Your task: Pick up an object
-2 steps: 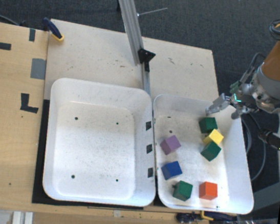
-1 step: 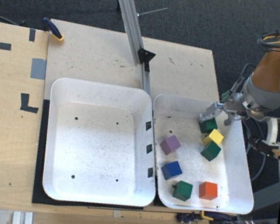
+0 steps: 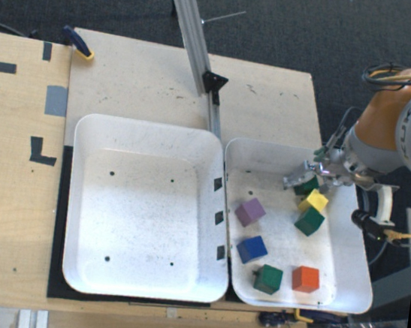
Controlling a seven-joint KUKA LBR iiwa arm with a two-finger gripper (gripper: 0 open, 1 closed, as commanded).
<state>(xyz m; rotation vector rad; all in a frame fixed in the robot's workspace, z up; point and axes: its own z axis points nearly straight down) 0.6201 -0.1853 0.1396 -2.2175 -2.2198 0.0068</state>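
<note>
The right bin (image 3: pixel 346 240) holds several small blocks. A purple block (image 3: pixel 250 211) lies near its middle, with a blue block (image 3: pixel 252 248) below it. A green block (image 3: pixel 268 278) and an orange block (image 3: pixel 306 279) sit along the near edge. A yellow block (image 3: pixel 314 202) rests against a dark green block (image 3: pixel 308 222) on the right side. My gripper (image 3: pixel 305 182) hangs low over the bin's upper right part, just above the yellow block. A dark green shape (image 3: pixel 307 188) shows right beneath it.
The left bin (image 3: pixel 85 180) stands beside the right one. A metal pole (image 3: pixel 197 37) slants down from the top to the gap between the bins. The grey arm with its orange band (image 3: pixel 382 120) comes in from the right.
</note>
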